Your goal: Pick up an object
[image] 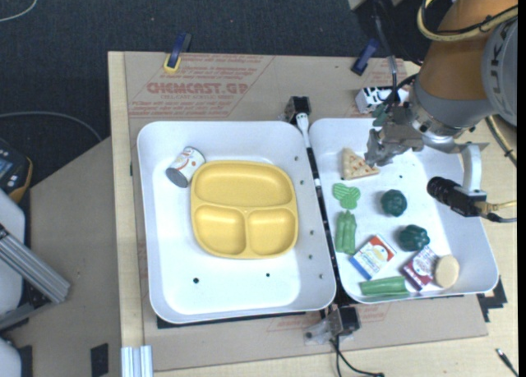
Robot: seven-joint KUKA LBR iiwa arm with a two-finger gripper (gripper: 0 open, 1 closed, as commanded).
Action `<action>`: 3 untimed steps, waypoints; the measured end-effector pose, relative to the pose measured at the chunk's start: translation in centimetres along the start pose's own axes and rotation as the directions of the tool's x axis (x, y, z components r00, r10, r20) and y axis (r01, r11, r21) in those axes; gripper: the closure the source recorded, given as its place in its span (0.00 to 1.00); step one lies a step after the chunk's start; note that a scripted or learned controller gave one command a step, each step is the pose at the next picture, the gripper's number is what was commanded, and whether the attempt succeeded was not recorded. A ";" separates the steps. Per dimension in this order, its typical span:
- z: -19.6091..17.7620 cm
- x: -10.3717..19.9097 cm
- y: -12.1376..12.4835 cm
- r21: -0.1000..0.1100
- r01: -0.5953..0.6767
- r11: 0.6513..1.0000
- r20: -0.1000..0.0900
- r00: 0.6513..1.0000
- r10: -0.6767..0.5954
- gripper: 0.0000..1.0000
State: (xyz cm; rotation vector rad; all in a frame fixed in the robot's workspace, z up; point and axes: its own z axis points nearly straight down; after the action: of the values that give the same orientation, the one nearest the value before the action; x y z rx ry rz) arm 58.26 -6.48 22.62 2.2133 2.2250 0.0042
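Camera view looked down on the tabletop (205, 80), which carried two white bins side by side. At nine o'clock sat the left bin (156, 227), holding a yellow divided plate (244, 207) with a small tipped cup (184, 166) just off its ten o'clock corner. At three o'clock lay the right bin (477, 240), under the grey and orange arm (464, 39). The claw (380, 152) hung low at the bin's twelve o'clock end; whether it was apart or together could not be told. A tan wedge (357, 165) lay touching or just beside the claw, at its eight o'clock. Toward six o'clock from the claw lay green toy vegetables (346, 221), a dark green ball (394, 202), a small carton (372, 255) and a beige round piece (447, 270).
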 end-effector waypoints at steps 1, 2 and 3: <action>1.2 3.0 2.0 0.001 -0.002 1.000 0.000 1.000 0.002 1.00; 0.9 2.5 1.4 0.005 -0.006 1.000 0.000 1.000 0.006 1.00; -0.8 2.4 1.7 0.000 -0.004 1.000 0.001 1.000 0.004 1.00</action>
State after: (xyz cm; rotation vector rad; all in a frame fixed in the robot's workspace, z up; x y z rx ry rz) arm 59.95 -4.09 23.46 2.2175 2.2201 0.0038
